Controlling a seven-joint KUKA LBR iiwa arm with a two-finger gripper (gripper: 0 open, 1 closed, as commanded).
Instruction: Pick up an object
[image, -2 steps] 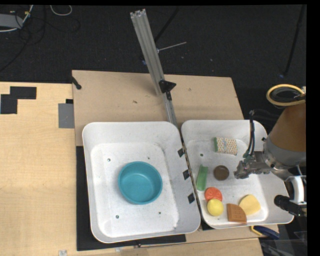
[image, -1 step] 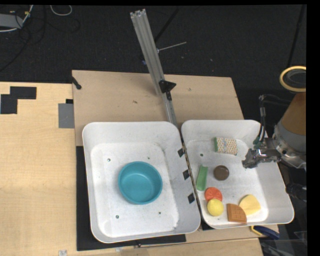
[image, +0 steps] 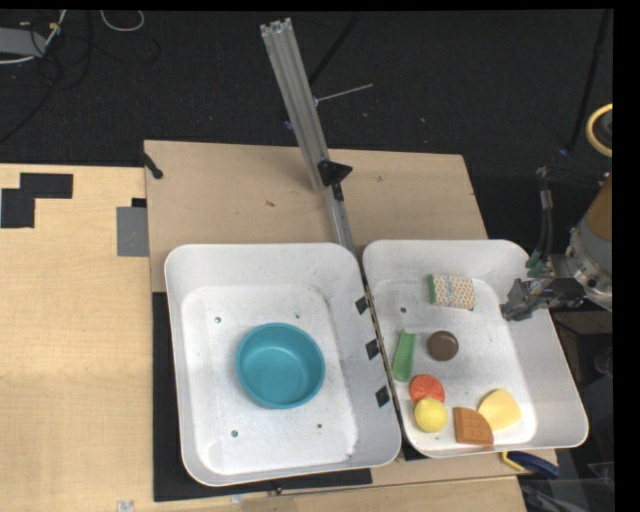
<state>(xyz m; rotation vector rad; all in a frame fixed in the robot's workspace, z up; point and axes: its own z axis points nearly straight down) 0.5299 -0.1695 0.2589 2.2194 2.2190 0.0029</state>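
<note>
The right bin (image: 540, 345) holds several small items: a patterned sponge-like block (image: 453, 291), a brown ball (image: 443, 346), a green stick (image: 403, 356), a red piece (image: 426, 387), a yellow ball (image: 430, 415), an orange wafer (image: 472, 426) and a pale yellow lump (image: 499, 409). My gripper (image: 520, 300) hangs at the bin's right rim, to the right of the patterned block and apart from it. Nothing shows between its fingers. The left bin (image: 200, 290) holds a teal bowl (image: 281, 365).
A slanted metal rail (image: 305, 110) runs from the top down to the gap between the bins. Black clips (image: 372, 347) sit along the divider. The wooden bench (image: 70, 330) extends to the left. The arm's body (image: 600, 250) stands at the right edge.
</note>
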